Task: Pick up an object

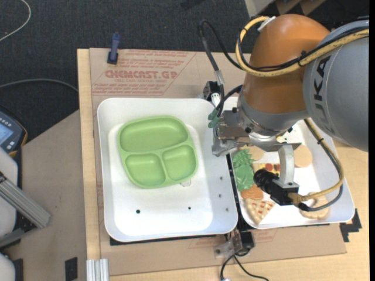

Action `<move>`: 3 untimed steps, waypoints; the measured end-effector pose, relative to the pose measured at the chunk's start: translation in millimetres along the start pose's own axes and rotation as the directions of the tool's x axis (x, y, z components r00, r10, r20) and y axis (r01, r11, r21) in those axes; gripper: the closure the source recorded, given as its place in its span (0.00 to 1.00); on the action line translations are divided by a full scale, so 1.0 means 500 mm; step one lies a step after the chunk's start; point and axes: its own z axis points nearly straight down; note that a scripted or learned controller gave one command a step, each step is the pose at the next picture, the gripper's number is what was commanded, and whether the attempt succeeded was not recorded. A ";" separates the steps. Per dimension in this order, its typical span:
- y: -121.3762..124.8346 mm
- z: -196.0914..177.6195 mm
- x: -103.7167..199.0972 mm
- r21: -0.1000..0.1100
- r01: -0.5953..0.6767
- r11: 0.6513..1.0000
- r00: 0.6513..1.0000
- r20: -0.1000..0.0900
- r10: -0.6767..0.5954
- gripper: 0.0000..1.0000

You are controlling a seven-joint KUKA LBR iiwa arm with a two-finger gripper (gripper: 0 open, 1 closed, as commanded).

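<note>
Left bin [117, 215] holds a green divided plate [157, 151]; right bin [345, 201] holds toy foods [242, 167]; jaws hidden, state unclear.

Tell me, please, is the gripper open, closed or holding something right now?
Gripper: cannot be told; it sits largely hidden beneath the arm, above the left side of the right bin.

The left bin [108, 174] and right bin [343, 206] look like smooth white plastic with a faint sheen. The green divided tray [157, 151], left of centre, is smooth, matt plastic. The surface [140, 72] beneath is matt brown board printed in red. Upper right, the orange band [287, 45] is glossy and the grey arm shell [345, 86] satin. The floor [58, 16], upper left, is dark, rough carpet.
</note>
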 end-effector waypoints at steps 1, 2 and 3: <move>-0.037 -0.354 -0.211 -0.032 -0.014 0.999 1.000 0.001 0.014 1.00; -0.004 -0.438 -0.607 -0.017 -0.019 1.000 1.000 0.010 0.019 1.00; 0.001 -0.458 -0.590 -0.020 -0.003 1.000 1.000 0.008 0.003 1.00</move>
